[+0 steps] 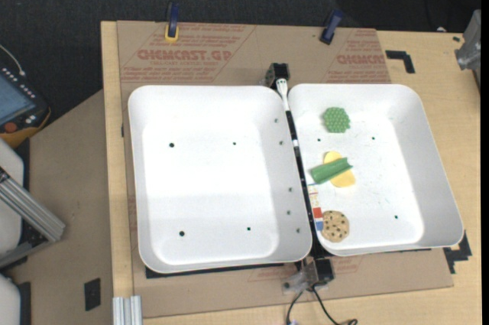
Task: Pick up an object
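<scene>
Since the green stick [330,170] is laid across the yellow piece [341,177] at nine o'clock in the right bin [428,163], both could be nudged apart; the claw's state cannot be told.

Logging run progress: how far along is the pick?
Nothing looks done. The green knobbly ball, green stick lying across a yellow piece, and cookie all rest in the right bin. Nothing is in hand; the whole pick remains.
</scene>
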Robot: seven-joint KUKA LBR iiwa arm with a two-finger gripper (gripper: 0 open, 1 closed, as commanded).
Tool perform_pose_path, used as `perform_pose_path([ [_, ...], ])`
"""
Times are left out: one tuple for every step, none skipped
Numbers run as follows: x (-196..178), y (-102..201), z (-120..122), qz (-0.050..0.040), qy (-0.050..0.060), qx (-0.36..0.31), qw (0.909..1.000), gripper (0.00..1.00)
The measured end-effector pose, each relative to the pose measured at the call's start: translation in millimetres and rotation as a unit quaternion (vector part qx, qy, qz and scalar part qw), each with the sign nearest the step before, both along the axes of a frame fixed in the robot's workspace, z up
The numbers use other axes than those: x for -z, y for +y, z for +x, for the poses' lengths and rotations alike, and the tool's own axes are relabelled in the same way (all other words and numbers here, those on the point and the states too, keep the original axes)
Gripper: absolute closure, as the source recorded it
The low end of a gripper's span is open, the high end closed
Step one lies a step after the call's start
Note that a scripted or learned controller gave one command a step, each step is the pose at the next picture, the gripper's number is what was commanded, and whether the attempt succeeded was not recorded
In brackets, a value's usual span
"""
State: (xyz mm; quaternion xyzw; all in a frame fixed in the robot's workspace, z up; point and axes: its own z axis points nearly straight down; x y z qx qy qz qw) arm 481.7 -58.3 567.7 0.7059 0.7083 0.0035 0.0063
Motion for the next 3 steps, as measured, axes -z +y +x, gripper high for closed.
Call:
perform_pose_path([
  [0.5, 0.0, -0.1, 0.0001, 0.001, 0.000, 1.0000, 0.00],
  [-10.7, 0.1, 0.6, -0.0005, -0.002, 0.000, 1.0000, 1.00],
  [-10.1, 0.2, 0.6, -0.0004, -0.001, 0.000, 1.0000, 0.00],
])
